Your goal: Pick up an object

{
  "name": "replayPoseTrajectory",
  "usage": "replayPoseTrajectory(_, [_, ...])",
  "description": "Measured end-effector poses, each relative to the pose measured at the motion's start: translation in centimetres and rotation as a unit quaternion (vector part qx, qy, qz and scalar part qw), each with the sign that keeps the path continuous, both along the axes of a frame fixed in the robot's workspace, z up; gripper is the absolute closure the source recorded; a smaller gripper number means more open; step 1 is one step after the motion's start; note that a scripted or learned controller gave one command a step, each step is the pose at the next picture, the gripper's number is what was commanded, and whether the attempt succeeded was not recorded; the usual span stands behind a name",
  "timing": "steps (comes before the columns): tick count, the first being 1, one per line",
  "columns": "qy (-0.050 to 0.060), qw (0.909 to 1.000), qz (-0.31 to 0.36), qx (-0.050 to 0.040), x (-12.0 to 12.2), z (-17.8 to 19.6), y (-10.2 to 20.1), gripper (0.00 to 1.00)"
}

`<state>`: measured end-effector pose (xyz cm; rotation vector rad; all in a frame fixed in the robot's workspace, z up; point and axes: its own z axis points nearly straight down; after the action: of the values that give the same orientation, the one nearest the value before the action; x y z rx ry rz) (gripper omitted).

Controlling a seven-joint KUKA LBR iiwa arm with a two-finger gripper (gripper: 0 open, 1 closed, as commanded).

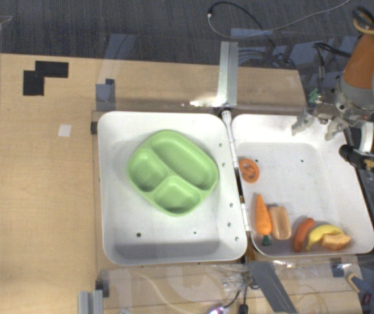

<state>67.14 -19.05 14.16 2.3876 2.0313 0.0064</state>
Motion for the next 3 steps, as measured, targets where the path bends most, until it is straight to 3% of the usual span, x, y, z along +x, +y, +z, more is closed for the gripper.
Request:
replayPoseTrajectory(1, [0.0,0.9751,0.222,-0.0013,-3.1,9.6,5.2,0.0])
replayPoseTrajectory(2, [0.001,0.9744,0.225,-0.0009,-2.3,4.5,5.6,0.0])
replayPoseTrajectory(3, [0.001,0.9806,0.196,-0.0014,-0.1,3.7,-0.7,0.0])
